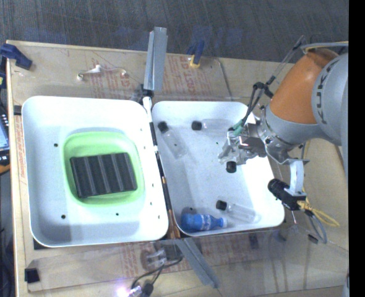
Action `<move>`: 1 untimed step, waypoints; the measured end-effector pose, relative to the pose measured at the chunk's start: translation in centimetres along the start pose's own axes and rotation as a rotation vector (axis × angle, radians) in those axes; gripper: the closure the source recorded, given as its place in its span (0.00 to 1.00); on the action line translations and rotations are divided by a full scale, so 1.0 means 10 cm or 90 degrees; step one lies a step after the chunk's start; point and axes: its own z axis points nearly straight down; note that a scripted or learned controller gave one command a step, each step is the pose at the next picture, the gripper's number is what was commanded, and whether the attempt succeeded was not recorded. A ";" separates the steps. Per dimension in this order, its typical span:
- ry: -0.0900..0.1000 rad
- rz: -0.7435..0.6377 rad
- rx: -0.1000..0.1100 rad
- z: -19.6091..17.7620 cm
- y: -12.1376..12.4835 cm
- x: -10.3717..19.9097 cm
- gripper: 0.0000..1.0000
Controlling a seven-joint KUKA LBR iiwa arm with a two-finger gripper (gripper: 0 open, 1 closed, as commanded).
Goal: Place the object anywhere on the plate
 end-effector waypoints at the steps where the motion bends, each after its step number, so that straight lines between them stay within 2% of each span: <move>1: 0.000 0.000 0.000 0.00 0.00 0.00 0.00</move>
